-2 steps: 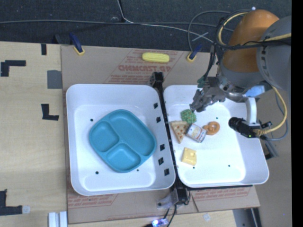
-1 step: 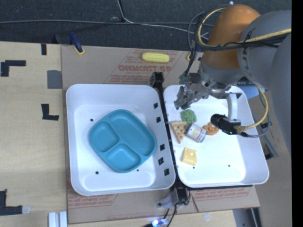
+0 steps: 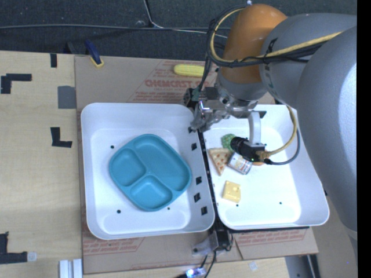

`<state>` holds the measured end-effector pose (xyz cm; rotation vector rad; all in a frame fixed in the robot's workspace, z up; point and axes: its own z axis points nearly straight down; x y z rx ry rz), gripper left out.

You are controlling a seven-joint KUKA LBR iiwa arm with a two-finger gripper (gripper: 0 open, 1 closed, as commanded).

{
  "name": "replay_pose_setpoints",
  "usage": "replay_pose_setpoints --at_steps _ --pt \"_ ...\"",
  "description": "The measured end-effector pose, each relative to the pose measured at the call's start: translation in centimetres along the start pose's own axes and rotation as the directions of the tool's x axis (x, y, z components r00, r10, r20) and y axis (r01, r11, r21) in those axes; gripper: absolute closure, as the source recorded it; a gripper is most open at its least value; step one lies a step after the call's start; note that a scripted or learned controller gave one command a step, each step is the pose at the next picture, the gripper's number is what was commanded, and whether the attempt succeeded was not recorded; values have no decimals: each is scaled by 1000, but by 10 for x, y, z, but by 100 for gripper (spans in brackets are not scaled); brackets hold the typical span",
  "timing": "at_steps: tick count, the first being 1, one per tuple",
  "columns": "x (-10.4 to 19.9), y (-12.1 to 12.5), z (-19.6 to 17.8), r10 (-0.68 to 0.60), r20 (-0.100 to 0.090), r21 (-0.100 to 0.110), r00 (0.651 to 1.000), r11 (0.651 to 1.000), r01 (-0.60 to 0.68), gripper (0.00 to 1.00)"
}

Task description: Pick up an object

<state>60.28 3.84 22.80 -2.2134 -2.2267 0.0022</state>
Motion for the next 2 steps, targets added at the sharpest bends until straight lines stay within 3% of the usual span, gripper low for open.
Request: replay_pose_setpoints --at_steps 1,2 --pt "56 10 -7 -1 -1 -2 1000 1000 1 100" --pt "52 10 -7 3 1 0 1000 1000 -3 0"
